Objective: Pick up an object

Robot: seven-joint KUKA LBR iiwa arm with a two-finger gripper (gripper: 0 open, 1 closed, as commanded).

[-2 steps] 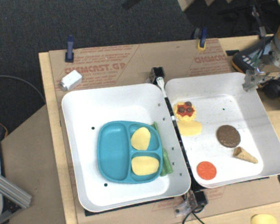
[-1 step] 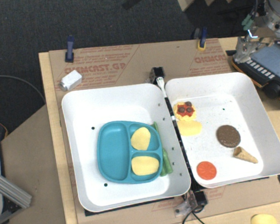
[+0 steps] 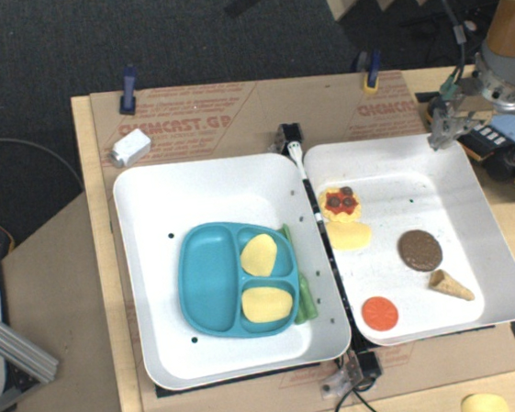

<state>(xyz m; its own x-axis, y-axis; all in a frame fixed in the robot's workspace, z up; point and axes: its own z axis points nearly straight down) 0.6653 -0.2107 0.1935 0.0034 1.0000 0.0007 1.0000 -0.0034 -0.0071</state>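
Gripper over right bin far corner, jaws state unclear; brown cookie near bin centre, untouched.

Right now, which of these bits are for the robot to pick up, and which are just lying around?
For picking:
- pincer, at the right bin's far corner
- brown disc
- orange disc
- cone
- yellow piece with red topping
- blue tray with two yellow pieces, left bin

Lying about:
- blue clamps
- cardboard sheet
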